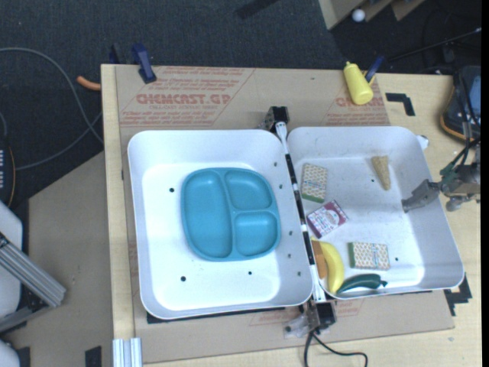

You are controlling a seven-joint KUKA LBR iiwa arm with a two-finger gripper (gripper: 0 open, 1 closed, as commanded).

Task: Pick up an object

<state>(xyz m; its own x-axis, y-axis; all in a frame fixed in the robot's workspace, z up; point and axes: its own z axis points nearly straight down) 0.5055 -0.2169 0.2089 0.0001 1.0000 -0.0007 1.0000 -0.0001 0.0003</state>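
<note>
Nothing is picked up yet — the hand (419,196) sits at the right bin's (435,239) right wall, whether apart or together I cannot tell. The banana (331,265), snack packets (370,255) and other items lie untouched — reach, grasp and lift remain.

Mounted above the bench (69,228) and aimed down at a slant, far enough back to take in both white bins whole, the left bin (145,155) and the right bin (435,228) side by side. Framed with dark floor beyond the bench's far edge along the top. Set so that the gripper (422,195) enters from the right edge, over the right bin's rim.
</note>
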